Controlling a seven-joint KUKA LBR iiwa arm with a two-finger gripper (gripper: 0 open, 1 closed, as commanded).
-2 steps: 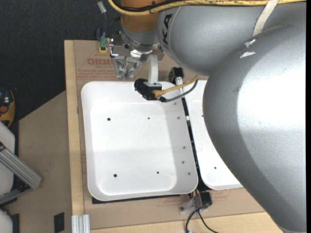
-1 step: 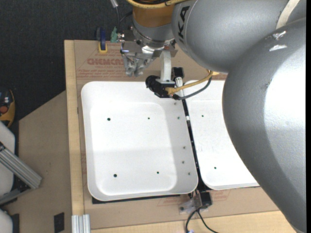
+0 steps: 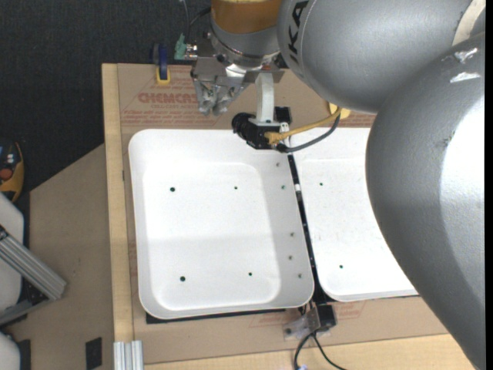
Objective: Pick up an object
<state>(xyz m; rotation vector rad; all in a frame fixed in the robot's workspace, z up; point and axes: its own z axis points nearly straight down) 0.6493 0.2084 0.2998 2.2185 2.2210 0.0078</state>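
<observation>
My gripper (image 3: 215, 100) hangs over the brown board just behind the back rim of the left bin (image 3: 154, 230), near that bin's back middle. It is small and metallic under the orange wrist band, seen from above. The left bin's white floor shows a few small dark dots. The grey arm covers the right part of the right bin (image 3: 347, 230).
A blue and yellow clamp (image 3: 162, 62) sits on the back edge of the brown board (image 3: 117, 206), left of the gripper. A small black connector with a cable (image 3: 320, 318) lies at the front between the bins. An aluminium rail (image 3: 31, 268) stands off the bench at the left.
</observation>
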